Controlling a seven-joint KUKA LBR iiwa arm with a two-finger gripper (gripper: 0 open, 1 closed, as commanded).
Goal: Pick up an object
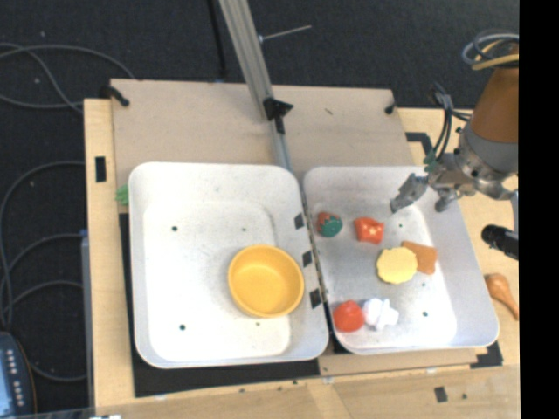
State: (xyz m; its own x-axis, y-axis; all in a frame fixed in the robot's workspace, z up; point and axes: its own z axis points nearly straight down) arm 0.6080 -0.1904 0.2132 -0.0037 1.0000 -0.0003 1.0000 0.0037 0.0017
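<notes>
Right-hand bin (pixel 454 260) with its contents: a small orange-red block (pixel 369 230) near the centre, a green-and-red round piece (pixel 329 225) to its left close to the bin's inner wall, a flat yellow disc (pixel 396 265) lower and to the right, and an orange wedge-shaped piece (pixel 422 256) touching the disc's right side. Toward the near edge lie a red ball-like object (pixel 348 316) and, just beside it on the right, a small white crumpled object (pixel 381 312); the two appear to touch. None of these objects is lifted; all rest on the bin floor. The tool (pixel 425 194) hangs over the bin's upper right portion, above and to the right of the orange-red block and apart from every object; its two fingers are spread, with nothing between them. Above it the grey wrist and orange band of the arm (pixel 496 116) enter from the right. The left-hand bin (pixel 175 199) adjoins the first and carries a yellow bowl (pixel 265 280), upright, near its lower right corner. Both bins sit on a tan worktop (pixel 341 120); a slanted metal rail (pixel 247 46) crosses its far edge, and an orange object (pixel 500 291) lies on the worktop to the right of the right-hand bin.
</notes>
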